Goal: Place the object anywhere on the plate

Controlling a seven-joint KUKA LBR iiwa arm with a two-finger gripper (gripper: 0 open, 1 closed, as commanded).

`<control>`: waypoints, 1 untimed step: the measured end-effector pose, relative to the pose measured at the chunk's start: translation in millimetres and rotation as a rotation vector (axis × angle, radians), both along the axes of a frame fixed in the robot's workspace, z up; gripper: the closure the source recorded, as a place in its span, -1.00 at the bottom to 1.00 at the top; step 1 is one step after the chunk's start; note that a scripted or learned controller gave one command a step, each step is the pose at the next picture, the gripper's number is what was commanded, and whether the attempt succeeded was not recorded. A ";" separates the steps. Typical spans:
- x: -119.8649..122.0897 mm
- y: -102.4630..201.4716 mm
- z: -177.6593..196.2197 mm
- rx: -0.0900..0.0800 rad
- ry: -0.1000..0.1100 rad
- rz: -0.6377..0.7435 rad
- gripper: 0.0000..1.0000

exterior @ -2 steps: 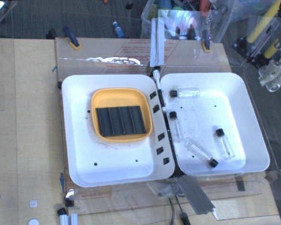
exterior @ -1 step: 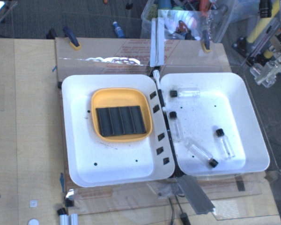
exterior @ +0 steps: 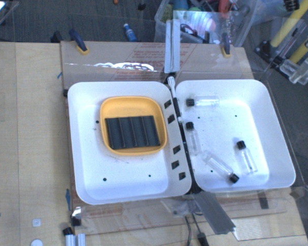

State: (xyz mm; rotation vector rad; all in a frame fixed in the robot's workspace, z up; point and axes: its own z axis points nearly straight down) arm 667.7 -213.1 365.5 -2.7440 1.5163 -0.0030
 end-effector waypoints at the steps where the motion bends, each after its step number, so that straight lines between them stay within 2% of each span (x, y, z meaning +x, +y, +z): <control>1: 0.5 5.0 69.4 -0.003 -0.002 0.362 1.00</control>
